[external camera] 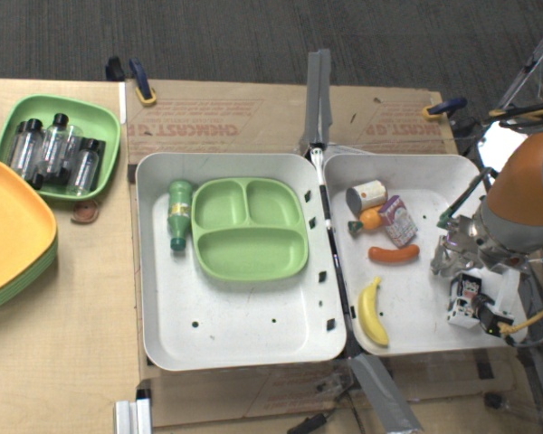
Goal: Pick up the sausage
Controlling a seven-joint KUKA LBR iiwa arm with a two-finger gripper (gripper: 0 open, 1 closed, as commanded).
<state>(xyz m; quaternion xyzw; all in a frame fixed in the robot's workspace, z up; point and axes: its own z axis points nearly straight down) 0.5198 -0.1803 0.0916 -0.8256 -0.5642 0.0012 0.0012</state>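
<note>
orange-red sausage (394, 254): laid flat mid right bin (416, 333), toward its left wall. judged light, smooth, likely plastic; best gripped across its middle. end effector (452, 262) nearby; finger state cannot be told.

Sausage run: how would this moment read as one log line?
target: red-orange sausage lying in right white bin | gripper to its right, apart | neighbours: yellow banana, small purple carton | status: not picked
</note>
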